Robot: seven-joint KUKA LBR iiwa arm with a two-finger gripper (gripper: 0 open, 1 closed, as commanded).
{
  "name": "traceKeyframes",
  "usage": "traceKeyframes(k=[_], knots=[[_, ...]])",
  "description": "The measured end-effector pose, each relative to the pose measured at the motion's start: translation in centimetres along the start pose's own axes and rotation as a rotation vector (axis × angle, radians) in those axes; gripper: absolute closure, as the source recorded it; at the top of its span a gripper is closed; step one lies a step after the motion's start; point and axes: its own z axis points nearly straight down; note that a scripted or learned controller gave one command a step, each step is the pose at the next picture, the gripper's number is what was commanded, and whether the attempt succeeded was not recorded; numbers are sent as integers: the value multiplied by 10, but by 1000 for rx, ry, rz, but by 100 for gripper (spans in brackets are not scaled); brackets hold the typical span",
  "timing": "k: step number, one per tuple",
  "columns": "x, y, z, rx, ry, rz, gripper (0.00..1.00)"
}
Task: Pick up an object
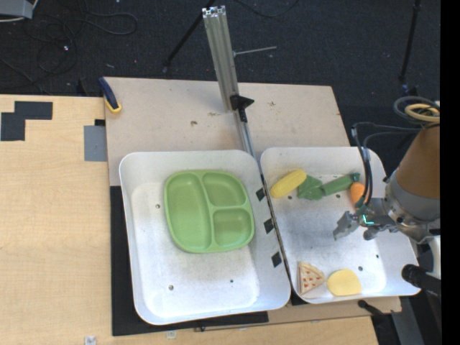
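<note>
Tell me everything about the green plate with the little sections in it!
The green plastic-looking divided plate lies flat, right side up, in the left white bin, toward its upper right part. It is a rounded square, turned a bit askew, with three compartments: one long one on the left side and two smaller ones on the right, split by raised ridges. All three compartments look bare. Nothing touches it except the bin floor beneath; the gripper is apart, over the right white bin.

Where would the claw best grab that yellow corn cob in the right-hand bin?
Probably across the middle of the corn cob, coming straight down. It lies flat and slanted, so the fingers should close across its narrow width. Its right end seems to touch the green toy, so stay toward the middle or left.
</note>
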Motion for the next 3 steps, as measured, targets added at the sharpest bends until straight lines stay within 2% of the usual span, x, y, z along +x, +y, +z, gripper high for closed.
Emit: traceKeyframes(k=[1, 2, 3], knots=[[0, 0, -1, -1, 0, 0, 0], [-2, 4, 63, 4, 2, 0, 0], [-2, 5, 101, -4, 2, 0, 0]])
